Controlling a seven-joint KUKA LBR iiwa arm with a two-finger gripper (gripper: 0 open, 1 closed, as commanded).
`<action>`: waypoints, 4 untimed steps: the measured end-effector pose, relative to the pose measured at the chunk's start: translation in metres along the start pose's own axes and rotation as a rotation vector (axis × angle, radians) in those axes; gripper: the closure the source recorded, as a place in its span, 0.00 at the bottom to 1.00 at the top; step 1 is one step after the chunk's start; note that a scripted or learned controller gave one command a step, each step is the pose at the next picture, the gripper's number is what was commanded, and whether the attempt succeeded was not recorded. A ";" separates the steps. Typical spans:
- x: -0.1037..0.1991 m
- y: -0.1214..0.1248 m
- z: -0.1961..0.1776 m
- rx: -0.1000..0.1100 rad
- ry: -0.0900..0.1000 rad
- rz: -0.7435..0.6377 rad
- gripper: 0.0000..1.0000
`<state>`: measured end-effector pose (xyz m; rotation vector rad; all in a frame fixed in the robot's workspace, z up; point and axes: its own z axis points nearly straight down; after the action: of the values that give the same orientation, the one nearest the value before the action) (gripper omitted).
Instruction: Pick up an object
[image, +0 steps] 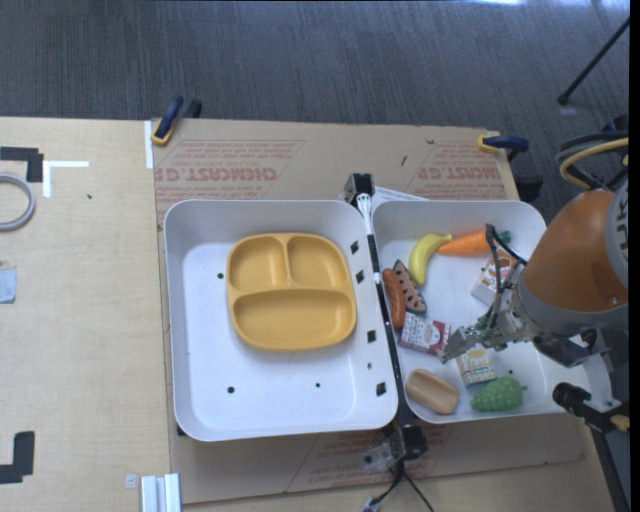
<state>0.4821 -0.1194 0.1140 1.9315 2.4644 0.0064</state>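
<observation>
In the lower right of the frame, inside the right bin (385, 222), we see the gripper (468, 344) reaching in from the right under the arm's orange band (580, 262); we judge it spread, with nothing visible between its two tips, though the wrist blocks part of the view. Just below it lies a small pale packet (477, 367), and to its left, almost touching, a red and white sachet (423, 334) lying flat, its long axis running left to right with a slight tilt. We take the sachet as the likeliest target, so the coming move turns on a short shift leftward. Further out sit a bread roll (432, 390), a green broccoli (497, 394), a slice of watermelon (405, 287), a banana (426, 254) and a carrot (466, 243). The left bin (200, 330) holds a yellow divided plate (291, 291).
</observation>
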 end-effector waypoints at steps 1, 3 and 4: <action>-0.001 0.001 -0.010 -0.002 -0.001 0.003 1.00; -0.002 0.003 -0.019 -0.004 -0.002 0.004 1.00; -0.002 0.003 -0.019 -0.004 -0.002 0.004 0.00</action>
<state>0.4847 -0.1202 0.1333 1.9338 2.4568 0.0093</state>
